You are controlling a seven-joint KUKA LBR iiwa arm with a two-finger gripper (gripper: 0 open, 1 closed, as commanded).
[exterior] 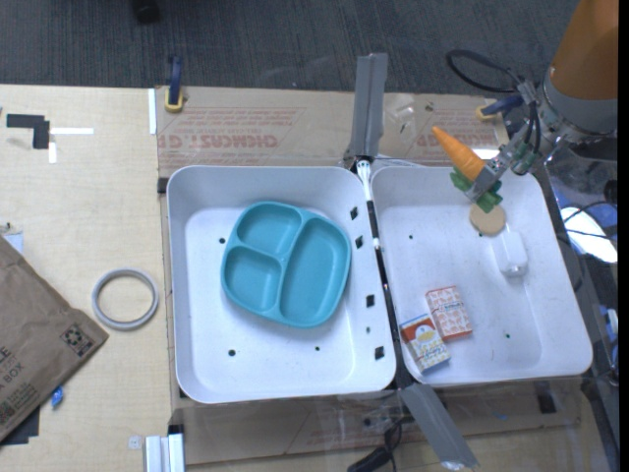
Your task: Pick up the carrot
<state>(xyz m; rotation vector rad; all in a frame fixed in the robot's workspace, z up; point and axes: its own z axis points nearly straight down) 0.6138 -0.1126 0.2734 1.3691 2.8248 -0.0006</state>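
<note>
While the arm reaches in from the right, I see the carrot (460, 152) up at the far edge of the right bin (550, 352), its orange tip pointing far-left and its green top end toward the gripper (488, 183). It looks lifted off the floor of the bin, and the fingers appear closed on the carrot's thick end near the green leaves, though the view is small there and I would not swear to how deep the hold is.

I judge the carrot to be a toy: light, stiff and smooth, so it will not sag, but its tapered shape could let it slide out toward the thin end. A hold across the thick part beside the leaves is the right place; further down the taper I would expect it to squirt free.

Just below the gripper a round tan disc (487, 221) lies in the same bin, with a pale white object (511, 257) near it and two small printed boxes (437, 327) toward the near side. A blue divided plate (286, 263) sits in the left bin (192, 362).
</note>
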